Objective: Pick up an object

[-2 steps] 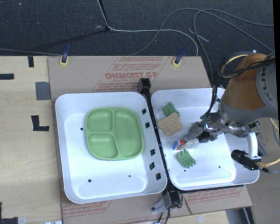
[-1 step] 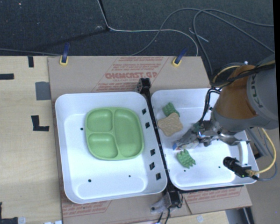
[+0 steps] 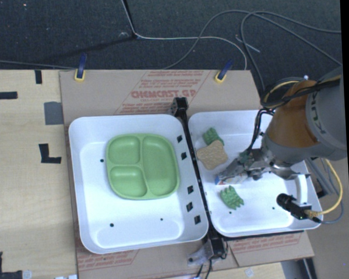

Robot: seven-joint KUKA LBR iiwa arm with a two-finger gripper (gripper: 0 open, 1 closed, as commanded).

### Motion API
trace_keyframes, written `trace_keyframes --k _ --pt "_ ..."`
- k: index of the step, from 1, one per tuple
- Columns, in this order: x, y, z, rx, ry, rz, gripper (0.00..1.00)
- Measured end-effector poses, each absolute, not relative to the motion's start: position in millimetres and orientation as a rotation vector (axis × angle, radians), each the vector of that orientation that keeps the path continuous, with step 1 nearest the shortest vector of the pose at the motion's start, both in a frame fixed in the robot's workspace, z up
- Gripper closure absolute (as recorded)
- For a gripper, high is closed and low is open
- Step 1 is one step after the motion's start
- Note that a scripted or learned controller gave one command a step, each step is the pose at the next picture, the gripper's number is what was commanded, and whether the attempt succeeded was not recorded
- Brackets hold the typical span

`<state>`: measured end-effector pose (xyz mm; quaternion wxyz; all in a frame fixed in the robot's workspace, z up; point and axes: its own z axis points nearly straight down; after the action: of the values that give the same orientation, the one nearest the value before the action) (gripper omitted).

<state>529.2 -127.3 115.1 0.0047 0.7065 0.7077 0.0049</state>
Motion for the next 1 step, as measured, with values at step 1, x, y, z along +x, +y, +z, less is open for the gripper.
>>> trace_keyframes --k 1 --pt "532.7 -126.0 129.0 2.208 2.215 0.027 1.0"
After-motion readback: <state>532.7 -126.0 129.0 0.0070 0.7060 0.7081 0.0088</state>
